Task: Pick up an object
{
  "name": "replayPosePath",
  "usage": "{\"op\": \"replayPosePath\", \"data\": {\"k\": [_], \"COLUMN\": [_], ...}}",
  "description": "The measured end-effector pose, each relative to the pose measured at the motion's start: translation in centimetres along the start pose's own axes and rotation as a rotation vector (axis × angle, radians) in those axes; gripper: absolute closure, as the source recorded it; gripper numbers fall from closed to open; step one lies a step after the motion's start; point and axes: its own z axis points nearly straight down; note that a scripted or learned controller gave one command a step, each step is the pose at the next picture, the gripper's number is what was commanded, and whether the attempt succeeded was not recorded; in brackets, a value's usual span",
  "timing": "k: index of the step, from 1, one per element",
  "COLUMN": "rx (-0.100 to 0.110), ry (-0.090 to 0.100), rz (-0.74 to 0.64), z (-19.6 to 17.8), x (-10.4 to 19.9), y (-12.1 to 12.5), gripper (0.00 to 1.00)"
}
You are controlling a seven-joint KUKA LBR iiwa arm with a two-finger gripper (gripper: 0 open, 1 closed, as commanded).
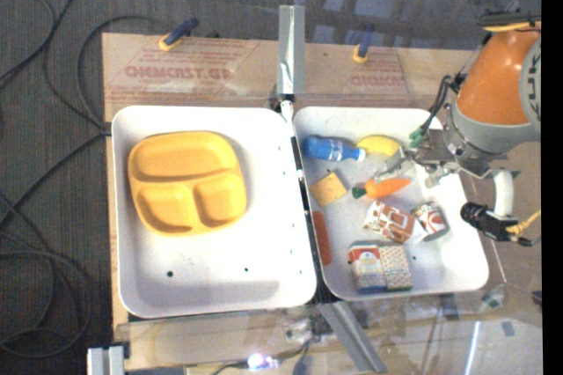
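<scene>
1. Grey carpet strewn with loose cables surrounds a cardboard-topped bench (202,69), where two shallow white bins sit side by side, clamped along the far edge by a blue-and-yellow clip (178,33), apparently to keep the board from sliding under the arm's work.

2. Filling much of the left bin (132,276) is a single yellow divided tray (187,180), lying flat with its three compartments up.

3. Crowded into the right bin (475,272) are the candidates for picking: a blue bottle (332,150) on its side near the far-left corner, a yellow banana-like piece (380,144) just beside it, a tan block (328,187), an orange carrot (385,187), two printed packets (389,222) (430,220) and a small carton (380,267) near the front wall. A red strip (322,238) lies along the left wall.

4. Reaching in from the right, the grey arm with its orange band (500,83) hangs over the bin's far-right area, putting the gripper (420,155) close above the carrot's thick end and the banana-like piece.

5. Whether the claw is spread or closed cannot be told from this angle; nothing is visibly held between its parts.

6. Judged from position, the carrot looks the likeliest target; its neighbours lie close enough to crowd a clean grasp.
</scene>
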Motion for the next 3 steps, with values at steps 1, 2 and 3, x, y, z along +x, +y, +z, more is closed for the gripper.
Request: {"op": "replayPosePath", "data": {"k": [1, 2, 3], "rx": [-0.014, -0.014, -0.002], "ry": [-0.002, 0.000, -0.001], "rz": [0.054, 0.053, 0.005], "z": [9.9, 9.0, -4.4], "x": [-2.9, -2.8, 5.5], "y": [2.5, 2.5, 5.7], "gripper": [0.00, 1.00, 1.00]}}
